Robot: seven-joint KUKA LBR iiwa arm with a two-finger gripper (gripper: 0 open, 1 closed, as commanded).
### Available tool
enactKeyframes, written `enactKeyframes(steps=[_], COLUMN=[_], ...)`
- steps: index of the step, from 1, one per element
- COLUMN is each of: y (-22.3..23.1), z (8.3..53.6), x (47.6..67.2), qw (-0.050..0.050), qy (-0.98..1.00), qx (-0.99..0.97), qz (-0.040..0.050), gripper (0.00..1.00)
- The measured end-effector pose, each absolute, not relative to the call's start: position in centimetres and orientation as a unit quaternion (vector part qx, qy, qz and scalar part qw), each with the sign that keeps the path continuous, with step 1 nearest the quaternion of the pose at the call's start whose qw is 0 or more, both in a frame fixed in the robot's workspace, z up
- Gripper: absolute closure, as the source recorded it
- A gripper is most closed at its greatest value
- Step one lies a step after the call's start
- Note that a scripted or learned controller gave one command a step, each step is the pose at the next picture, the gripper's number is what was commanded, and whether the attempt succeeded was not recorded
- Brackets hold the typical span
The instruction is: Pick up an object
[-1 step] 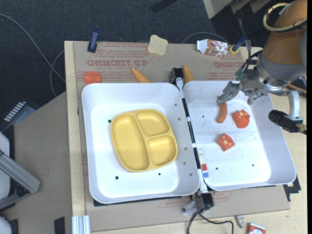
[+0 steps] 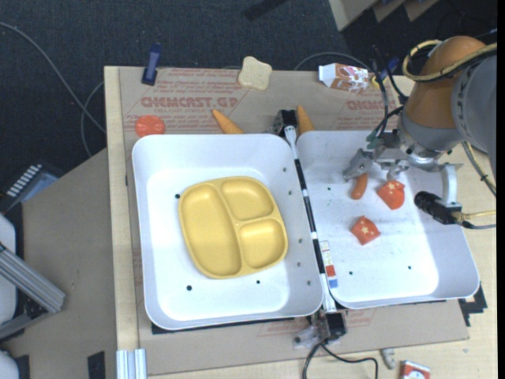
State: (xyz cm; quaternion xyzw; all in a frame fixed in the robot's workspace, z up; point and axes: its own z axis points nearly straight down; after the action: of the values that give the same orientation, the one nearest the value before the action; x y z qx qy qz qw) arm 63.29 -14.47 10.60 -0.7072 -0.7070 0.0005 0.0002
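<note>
Now | tool [image 2: 377, 161]: finger spread cannot be told | low in right bin [image 2: 442, 275] | just above orange sausage [image 2: 360, 186]

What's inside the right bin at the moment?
In the right bin: a small orange sausage-like piece, two red chunks, and the gripper low at its far end. Anything under the gripper is hidden.

Open bin floor [image 2: 394, 271] below strawberry [image 2: 364, 230]

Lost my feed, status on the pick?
Pincer low over right bin, nothing seen held. Small orange sausage-shaped piece just below it. Two red chunks close by.
</note>
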Motion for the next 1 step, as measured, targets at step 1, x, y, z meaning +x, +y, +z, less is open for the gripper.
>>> enactKeyframes(steps=[1], y=[-11.58], z=[8.43], x=[63.24], qw=[0.001], qy=[-0.708], qx=[-0.707], qz=[0.0004], gripper=[0.0])
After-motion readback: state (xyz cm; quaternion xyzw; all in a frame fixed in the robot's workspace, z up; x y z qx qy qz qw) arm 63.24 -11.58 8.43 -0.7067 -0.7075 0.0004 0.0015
